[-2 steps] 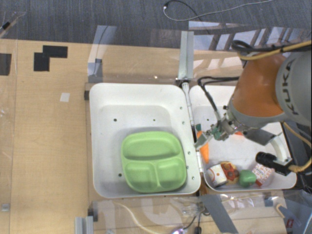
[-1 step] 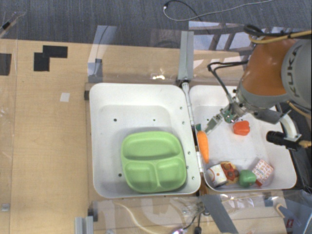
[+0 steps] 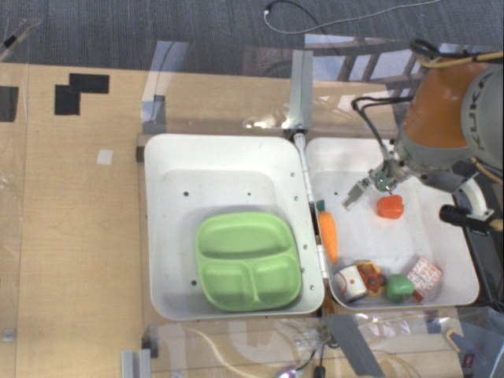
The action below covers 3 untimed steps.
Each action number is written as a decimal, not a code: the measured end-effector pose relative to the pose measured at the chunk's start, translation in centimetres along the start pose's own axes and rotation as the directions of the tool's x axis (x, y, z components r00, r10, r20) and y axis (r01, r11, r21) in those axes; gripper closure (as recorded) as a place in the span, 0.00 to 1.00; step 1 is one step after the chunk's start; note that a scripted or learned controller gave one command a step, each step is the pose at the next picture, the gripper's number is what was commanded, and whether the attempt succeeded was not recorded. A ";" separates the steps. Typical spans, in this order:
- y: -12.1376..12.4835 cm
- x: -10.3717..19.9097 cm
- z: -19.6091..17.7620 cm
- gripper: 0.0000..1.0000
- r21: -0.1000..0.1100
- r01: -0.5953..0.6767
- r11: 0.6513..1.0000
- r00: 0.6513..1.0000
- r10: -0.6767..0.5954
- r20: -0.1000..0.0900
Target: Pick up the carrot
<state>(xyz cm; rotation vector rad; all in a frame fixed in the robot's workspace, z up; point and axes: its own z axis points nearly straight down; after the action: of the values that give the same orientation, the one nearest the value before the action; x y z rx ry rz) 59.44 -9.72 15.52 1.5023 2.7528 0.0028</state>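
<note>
A pale-green moulded plastic tray with three compartments (image 3: pixel 249 261) lies in the near part of the shallow white left bin (image 3: pixel 169 211). Against the left wall of the shallow white right bin (image 3: pixel 465 290), just beside the divider, rests the orange tapered carrot (image 3: pixel 327 237) — lengthwise near-to-far, its small dark-green stalk end pointing away, its body smooth, unbroken and free of the other toys. To its right, along the near wall, sit a small white-and-red round toy (image 3: pixel 354 281), a green rounded toy (image 3: pixel 399 288) and a white packet with a red pattern (image 3: pixel 425 275). Further right, the two-finger gripper (image 3: pixel 364 192) hangs over the bin's middle with its fingers apart and nothing between them, a red-orange toy pepper (image 3: pixel 390 206) just beside it. The pick appears to be at the approach stage: the next move calls for travel left and nearer, then a descent with the fingers straddling the carrot's narrow width — the wall leaves little room on that side.
</note>
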 end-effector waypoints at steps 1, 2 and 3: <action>3.1 6.1 -3.1 0.00 -0.002 -0.032 0.999 0.999 0.032 -0.001; 1.5 10.7 -3.1 0.00 0.001 -0.088 0.996 0.996 0.088 -0.002; 1.7 10.6 -4.2 1.00 -0.005 -0.085 0.996 0.996 0.085 0.000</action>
<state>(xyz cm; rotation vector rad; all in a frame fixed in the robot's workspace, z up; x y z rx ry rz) 55.09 0.12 19.68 1.6165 2.6849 0.0098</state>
